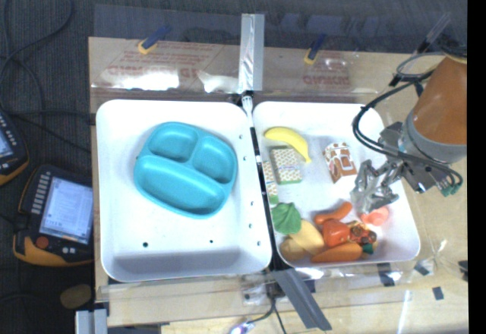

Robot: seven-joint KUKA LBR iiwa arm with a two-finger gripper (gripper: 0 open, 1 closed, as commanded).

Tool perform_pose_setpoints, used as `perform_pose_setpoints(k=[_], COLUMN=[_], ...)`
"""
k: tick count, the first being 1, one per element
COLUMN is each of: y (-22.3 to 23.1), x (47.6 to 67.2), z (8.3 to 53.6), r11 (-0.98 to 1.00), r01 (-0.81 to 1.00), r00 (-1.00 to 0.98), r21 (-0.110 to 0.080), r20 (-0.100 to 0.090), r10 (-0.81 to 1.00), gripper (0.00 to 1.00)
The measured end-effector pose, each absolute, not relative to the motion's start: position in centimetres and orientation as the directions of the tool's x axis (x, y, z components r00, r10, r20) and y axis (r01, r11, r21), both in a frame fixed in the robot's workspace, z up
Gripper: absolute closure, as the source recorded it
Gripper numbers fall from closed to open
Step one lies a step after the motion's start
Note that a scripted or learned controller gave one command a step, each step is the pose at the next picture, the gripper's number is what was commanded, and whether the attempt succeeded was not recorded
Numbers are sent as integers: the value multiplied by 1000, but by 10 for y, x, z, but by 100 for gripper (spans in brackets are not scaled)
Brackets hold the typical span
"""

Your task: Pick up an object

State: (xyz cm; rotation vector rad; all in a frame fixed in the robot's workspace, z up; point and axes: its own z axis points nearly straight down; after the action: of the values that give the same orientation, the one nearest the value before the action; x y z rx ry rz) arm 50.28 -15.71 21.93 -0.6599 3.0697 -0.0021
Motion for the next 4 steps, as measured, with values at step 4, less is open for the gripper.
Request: perform_pose_setpoints(k=[4], y=[-224], x=[489], z=[191], r11=[680], r01=[-733], r00=[-680], r21=[-1], r20=[-1], r10=[-733], gripper=[100])
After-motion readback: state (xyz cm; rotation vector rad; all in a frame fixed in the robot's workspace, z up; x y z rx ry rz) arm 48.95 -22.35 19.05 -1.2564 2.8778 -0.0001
